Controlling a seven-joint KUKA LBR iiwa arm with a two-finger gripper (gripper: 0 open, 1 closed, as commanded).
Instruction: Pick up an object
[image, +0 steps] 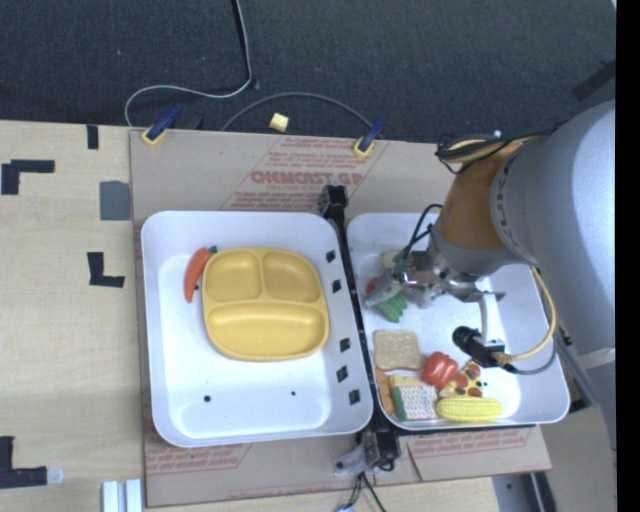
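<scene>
Low in the right bin (520, 300), gripper (398, 285) over a green piece (390, 308) just below-left of it, finger state impossible to tell, toast (397, 347) and red pepper (438, 368) lying nearer the front.

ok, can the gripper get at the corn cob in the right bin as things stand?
Probably yes. The corn cob lies uncovered near the right bin's front wall, with the gripper in that bin. The wall and red pepper beside it may crowd the fingers.
</scene>
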